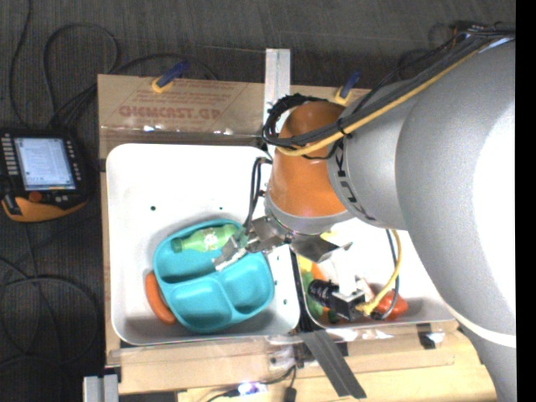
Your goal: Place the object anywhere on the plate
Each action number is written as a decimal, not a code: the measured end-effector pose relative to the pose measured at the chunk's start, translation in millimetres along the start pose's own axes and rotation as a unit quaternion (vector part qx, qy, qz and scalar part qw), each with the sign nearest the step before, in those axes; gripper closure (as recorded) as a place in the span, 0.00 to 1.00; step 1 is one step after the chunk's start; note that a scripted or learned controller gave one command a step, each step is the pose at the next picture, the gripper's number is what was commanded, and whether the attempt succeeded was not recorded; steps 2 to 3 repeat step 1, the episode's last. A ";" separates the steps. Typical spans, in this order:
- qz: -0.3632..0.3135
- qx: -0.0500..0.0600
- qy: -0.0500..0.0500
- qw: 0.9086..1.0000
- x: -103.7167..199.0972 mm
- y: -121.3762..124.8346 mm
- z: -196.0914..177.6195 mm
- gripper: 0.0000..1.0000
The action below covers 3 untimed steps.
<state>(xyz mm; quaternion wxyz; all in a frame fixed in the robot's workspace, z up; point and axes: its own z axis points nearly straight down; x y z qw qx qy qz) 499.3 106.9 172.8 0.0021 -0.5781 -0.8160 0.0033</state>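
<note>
Writing: cardboard [180, 107] behind left bin [126, 191] reads roughly "CHEMCAST GP" | gripper [237, 249]: over plate [219, 296] upper compartment, fingers close together on a green bottle [203, 240]

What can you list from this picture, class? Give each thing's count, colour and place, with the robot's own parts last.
bins: 2, white, side by side on the bench
plate: 1, teal, divided, in the left bin
green object: 1, on the plate's upper compartment, at the gripper
orange object: 1, beside the plate's left edge
small items: several, mixed colours, right bin
handheld screen: 1, black, far left
arm: 1, grey and orange, from the right
gripper: 1, over the plate
</note>
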 end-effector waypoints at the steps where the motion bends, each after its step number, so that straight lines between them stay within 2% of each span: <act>1: 0.035 -0.001 -0.001 0.999 -39.0 65.5 -9.7 0.00; 3: 0.035 -0.001 -0.001 0.999 -39.0 65.5 -9.7 0.00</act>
